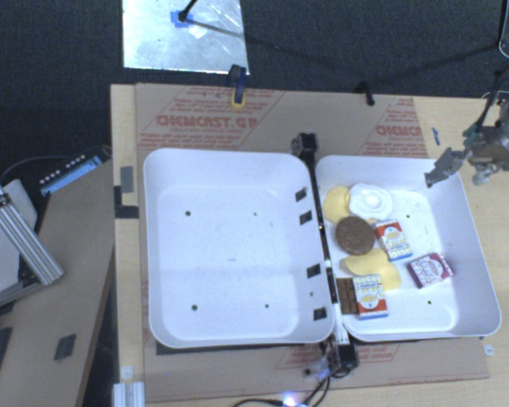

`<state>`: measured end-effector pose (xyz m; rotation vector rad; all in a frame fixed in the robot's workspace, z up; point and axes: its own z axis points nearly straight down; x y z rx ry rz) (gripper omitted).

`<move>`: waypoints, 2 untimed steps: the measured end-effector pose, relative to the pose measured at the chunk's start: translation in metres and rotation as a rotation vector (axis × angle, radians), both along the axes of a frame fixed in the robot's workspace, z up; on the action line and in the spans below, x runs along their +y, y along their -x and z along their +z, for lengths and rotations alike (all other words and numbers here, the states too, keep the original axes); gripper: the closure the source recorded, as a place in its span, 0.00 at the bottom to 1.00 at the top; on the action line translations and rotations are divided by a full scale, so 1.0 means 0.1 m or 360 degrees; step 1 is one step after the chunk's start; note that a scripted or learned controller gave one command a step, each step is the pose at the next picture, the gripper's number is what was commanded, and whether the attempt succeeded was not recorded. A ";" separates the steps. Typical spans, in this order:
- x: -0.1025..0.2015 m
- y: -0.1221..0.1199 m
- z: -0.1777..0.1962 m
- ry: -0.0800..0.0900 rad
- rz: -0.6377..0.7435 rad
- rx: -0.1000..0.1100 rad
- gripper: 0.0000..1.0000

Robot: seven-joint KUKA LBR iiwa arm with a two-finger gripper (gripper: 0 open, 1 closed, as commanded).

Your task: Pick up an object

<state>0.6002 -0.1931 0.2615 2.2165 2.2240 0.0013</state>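
My tool (454, 166) hangs over the upper right corner of the right bin (475, 261), its fingers spread apart and holding nothing. Every object lies in that bin, clustered against its left wall: a fried egg (371, 200), a yellow piece (337, 203) beside it, a brown round cookie (355, 235), two small red-and-white cartons (395, 241) (370, 296), a maroon packet (429, 270) and a pale yellow piece (375, 265). The left bin (229, 244) sits alongside on the bench (458, 359).
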 end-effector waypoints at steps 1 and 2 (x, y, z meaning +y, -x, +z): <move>0.00 -0.01 0.12 0.0001 0.0006 -0.0006 1.00; 0.54 0.22 -0.49 -0.0006 0.0008 0.0010 1.00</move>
